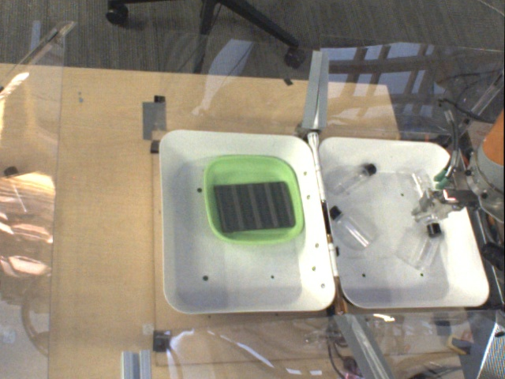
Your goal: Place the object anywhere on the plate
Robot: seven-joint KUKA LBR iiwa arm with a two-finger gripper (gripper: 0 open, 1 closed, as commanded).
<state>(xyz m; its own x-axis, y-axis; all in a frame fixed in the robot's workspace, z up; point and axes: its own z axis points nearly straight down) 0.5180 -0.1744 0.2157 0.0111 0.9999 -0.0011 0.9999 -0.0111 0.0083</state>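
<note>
The two-finger gripper (430,208), its hold impossible to tell, hovers over clear plastic vials (353,178), well right of the green square plate (292,176).

Look just past the right side of the right bin (394,294) and you see a small part of your robot. Its arm (491,152) shows a bright orange patch with grey next to it. The end effector (439,198) over that bin is small, made of silvery metal and dark parts, with a tiny green spot. Thin dark cables (465,109) curl above the orange patch.
</note>
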